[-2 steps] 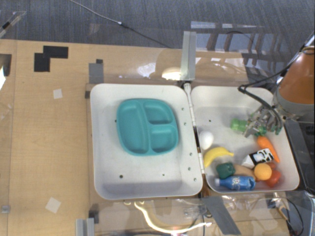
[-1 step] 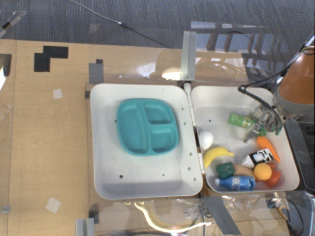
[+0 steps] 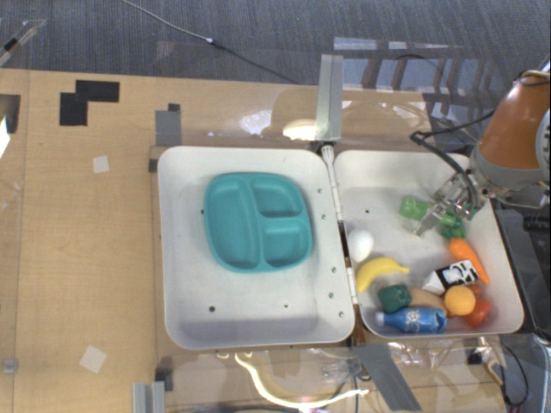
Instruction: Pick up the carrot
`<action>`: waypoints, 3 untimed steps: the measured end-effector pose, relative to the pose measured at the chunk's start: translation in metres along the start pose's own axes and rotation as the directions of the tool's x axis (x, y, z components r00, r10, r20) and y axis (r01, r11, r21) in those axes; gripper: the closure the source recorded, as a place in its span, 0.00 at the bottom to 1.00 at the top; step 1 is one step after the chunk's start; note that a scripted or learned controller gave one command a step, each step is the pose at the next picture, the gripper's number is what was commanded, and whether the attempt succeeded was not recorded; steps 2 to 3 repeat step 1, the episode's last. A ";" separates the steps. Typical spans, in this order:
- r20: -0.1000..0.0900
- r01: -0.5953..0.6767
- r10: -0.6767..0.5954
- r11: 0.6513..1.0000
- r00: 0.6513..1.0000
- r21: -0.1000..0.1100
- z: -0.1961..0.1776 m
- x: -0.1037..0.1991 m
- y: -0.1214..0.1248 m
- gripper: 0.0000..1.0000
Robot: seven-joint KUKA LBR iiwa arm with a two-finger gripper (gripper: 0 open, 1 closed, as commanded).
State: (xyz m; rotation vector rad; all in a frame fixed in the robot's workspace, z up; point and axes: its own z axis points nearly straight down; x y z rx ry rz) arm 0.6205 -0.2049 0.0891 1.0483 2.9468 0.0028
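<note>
Seemingly nothing is picked up yet: the carrot [image 3: 468, 255] lies in the right bin [image 3: 379, 175], at about four o'clock from the gripper [image 3: 449, 206], just beside it. Whether its jaws are apart or closed, I cannot tell.

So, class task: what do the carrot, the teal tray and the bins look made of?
Carrot: probably toy plastic, smooth, evenly orange. Teal tray: likely moulded plastic, matte, with rounded compartments pressed in. Bins: thin white plastic or coated metal, hard to tell; smooth with rounded rims.
</note>
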 end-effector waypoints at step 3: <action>-0.003 -0.119 0.119 0.993 0.993 0.002 -0.022 0.069 -0.058 0.00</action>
